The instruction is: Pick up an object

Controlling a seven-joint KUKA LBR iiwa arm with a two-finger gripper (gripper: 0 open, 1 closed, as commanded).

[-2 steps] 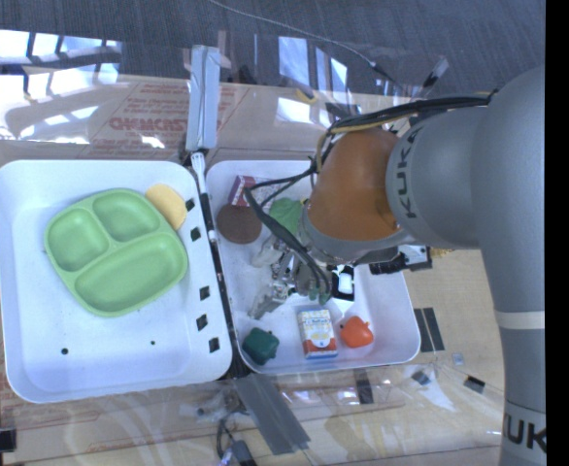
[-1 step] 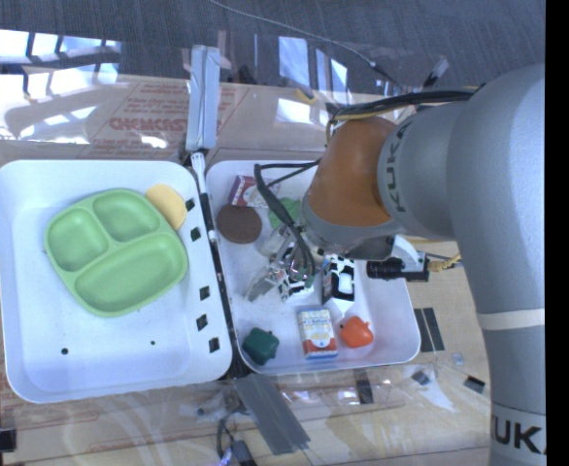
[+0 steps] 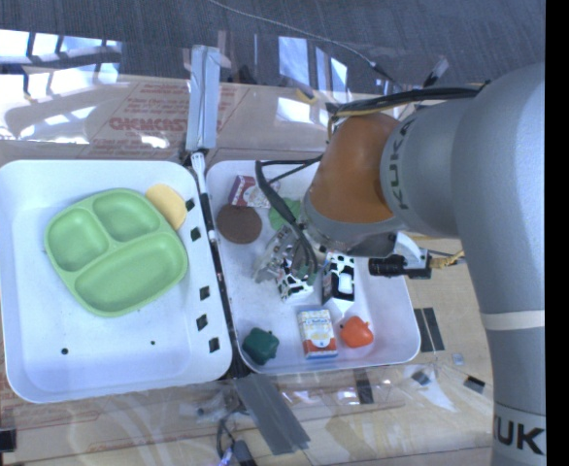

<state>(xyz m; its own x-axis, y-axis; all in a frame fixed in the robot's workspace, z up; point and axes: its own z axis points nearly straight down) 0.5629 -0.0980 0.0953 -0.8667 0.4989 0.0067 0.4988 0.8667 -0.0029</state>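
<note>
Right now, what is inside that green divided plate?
The green divided plate shows three bare compartments. A yellow object rests against its upper right rim, outside the compartments. Nothing covers the plate.

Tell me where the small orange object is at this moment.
In the camera view, the small orange object lies in the right bin, near its front right corner, just right of the small carton.

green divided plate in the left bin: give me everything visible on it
The green plate looks like matte light-green plastic with rounded corners: two small compartments along its upper side, one large one below, all bare. It lies flat and right side up, turned at a slant, in the upper middle of the left bin. A yellow object sits against its upper right corner. The gripper is over the other bin, away from it.
</note>
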